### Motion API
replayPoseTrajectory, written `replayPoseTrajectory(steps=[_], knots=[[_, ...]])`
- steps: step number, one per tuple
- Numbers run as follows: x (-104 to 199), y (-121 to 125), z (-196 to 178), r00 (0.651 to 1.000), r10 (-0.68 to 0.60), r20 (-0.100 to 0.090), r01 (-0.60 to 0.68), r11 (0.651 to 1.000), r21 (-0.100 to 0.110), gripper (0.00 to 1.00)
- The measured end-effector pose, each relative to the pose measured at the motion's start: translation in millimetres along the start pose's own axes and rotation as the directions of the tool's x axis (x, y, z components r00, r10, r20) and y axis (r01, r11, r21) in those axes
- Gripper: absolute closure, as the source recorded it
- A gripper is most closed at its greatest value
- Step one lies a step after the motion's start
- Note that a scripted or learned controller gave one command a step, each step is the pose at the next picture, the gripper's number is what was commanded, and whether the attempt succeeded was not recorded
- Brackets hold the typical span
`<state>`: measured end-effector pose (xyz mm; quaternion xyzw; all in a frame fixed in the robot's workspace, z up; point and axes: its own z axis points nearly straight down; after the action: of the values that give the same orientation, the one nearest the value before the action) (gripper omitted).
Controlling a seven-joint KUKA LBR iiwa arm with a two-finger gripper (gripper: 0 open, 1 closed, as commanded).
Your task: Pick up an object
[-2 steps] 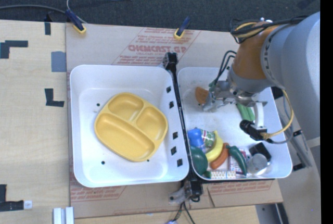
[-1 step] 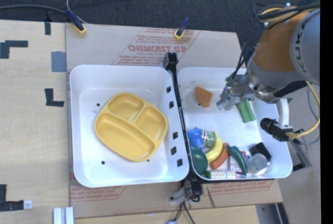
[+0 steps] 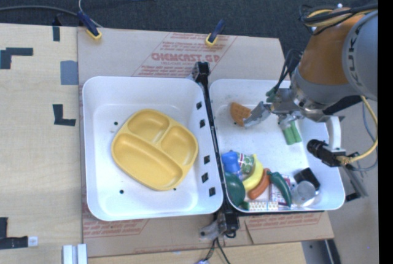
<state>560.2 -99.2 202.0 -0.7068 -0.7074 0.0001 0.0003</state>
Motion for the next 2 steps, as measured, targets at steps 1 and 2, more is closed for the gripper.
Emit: replayPoseTrajectory(steps=[1, 2], knots=[[-45, 13, 71, 1.000, 0.001, 0.001, -0.001, 1.000, 0.003, 0.00], [-42, 16, 116, 1.000, 0.000, 0.001, 0.000, 1.000, -0.001, 0.00]])
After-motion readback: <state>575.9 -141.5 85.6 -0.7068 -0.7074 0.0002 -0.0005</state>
